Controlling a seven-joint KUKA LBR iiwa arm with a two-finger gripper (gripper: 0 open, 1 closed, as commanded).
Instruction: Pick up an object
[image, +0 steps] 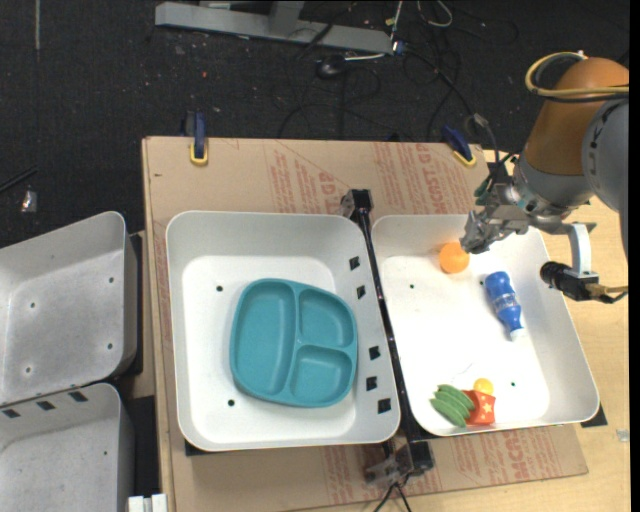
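1. Nearest the camera, at the right bin's (560, 400) front edge, a small cluster: a green pod toy (452, 404) lying slantwise, touching a red-and-yellow toy (482, 403) on its right. Both sit close to the front rim, with little room on that side.
2. A step back, the left bin (190, 300) carries a teal tray (294, 343), three compartments, rounded corners, lying flat and slightly turned. White floor shows all around it.
3. Between the two bins runs a black divider (375, 300), front to back.
4. Mid right bin, a blue bottle (504, 302) lies on its side, its pale cap end pointing toward the front right. Open floor lies to its left, a broad bare stretch reaching the divider; on the right it sits near the bin's sloping wall.
5. Farther back, an orange ball (454, 258), small, round, plain, resting on the bin floor near the back wall. Clear space to its left and front.
6. And there's the gripper (479, 238), just beside the ball at its upper right, low by the back rim. Whether its tips are spread or closed cannot be told from here; nothing is seen held.
7. Behind it, the grey arm (570, 150) rises toward the right edge.
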